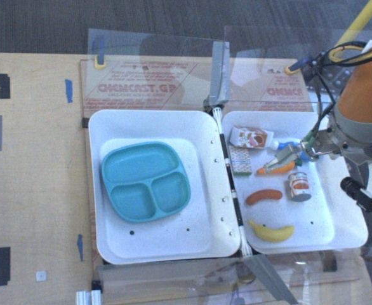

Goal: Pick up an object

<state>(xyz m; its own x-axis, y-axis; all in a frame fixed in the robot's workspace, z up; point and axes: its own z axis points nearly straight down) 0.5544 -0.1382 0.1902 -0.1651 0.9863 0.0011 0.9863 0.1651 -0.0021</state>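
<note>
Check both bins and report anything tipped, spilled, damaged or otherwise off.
Little stands out. In the right bin the small can lies tipped on its side, and the juice carton lies flat. The sausage, banana and carrot lie loose and apart. The blue divided plate sits flat in the left bin. No spill or damage shows.

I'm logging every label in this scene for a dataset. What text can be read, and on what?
"CHEMCAST GP": red print on the brown-papered clear sheet behind the left bin; the same print shows partly on the sheet behind the right bin.
Small carton: print too small to read.
Can: label blurred.
Flat green-patterned packet: unreadable.
</note>
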